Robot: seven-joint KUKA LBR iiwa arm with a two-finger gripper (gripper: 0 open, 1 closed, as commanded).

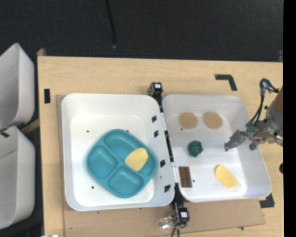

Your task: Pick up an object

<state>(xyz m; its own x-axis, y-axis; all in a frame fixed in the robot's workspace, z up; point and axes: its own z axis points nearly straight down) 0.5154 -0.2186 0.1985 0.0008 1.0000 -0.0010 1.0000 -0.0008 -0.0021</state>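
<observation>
**Gripper low over right bin, nothing picked yet**

Two shallow white bins side by side on tan bench, clipped together along the middle seam. Left bin (pixel 74 112): teal divided plate (pixel 119 163) lying flat, w/ a pale yellow oval piece (pixel 136 159) resting in its right-hand compartment, near the plate's centre ridge. Probably sits there as clutter or an alt target; well apart from the arm's reach side.

Right bin (pixel 237 105): two flat tan discs (pixel 188 121) (pixel 212 120) side by side near the far wall, not touching. Small dark green lumpy object (pixel 195 148) about mid-bin, just below the left disc. Yellow oval piece (pixel 226 176) toward the near right corner, lying flat. Small brown rectangular tag (pixel 184 176) by the seam wall, near side.

Gripper (pixel 241 141) in from the right edge, over the right part of the right bin, between green object and bin's right wall. One grey finger (pixel 233 142) pointing left-down; other finger hard to separate from the wrist hardware, so open or closed: can't tell. Nothing visible between fingers, so no hold claimed. Cables looping up behind the wrist.

Judgement: task at approach stage, no object lifted. Nearest candidates: green object to the left, yellow oval below. Green one likely easier, being lumpy w/ height to pinch; flat discs offer little to grab. Risk: finger clipping the bin's right wall, or nudging the target instead of straddling it
</observation>
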